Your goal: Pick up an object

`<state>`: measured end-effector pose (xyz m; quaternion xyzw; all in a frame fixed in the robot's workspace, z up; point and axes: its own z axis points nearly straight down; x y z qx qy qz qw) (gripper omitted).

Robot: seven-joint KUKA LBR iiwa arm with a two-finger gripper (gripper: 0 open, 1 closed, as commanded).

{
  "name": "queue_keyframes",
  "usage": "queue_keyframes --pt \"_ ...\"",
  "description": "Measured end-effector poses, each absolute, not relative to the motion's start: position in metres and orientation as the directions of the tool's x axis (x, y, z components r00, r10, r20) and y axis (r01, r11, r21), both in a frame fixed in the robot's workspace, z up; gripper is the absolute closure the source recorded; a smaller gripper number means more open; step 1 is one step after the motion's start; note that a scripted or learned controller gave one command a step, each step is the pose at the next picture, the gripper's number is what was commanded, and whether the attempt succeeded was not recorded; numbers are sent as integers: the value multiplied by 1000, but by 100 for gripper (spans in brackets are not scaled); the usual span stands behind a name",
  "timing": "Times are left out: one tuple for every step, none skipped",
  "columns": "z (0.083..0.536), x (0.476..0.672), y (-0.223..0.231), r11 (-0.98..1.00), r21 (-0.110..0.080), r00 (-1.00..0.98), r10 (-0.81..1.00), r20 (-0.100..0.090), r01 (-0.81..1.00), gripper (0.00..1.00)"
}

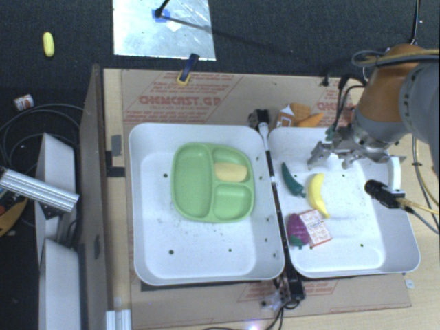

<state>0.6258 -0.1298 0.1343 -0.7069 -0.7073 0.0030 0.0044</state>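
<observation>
Your gripper (335,151) hangs over the far edge of the right bin (399,253), a grey metal cluster; you cannot tell from here how its jaws stand. In that bin a smooth curved yellow banana (317,193) lies near the middle, a slim green pepper (291,182) just beside it toward the left wall, and a knobbly purple grape bunch (297,229) touches a flat printed card (315,227). The left bin (155,253) carries a glossy green divided plate (210,182) with a soft yellow lump (230,172) in its far right compartment.
</observation>
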Motion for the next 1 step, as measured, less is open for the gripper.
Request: queue_keyframes --pt "81 596 -123 1 -4 -1 1000 1 1000 0"
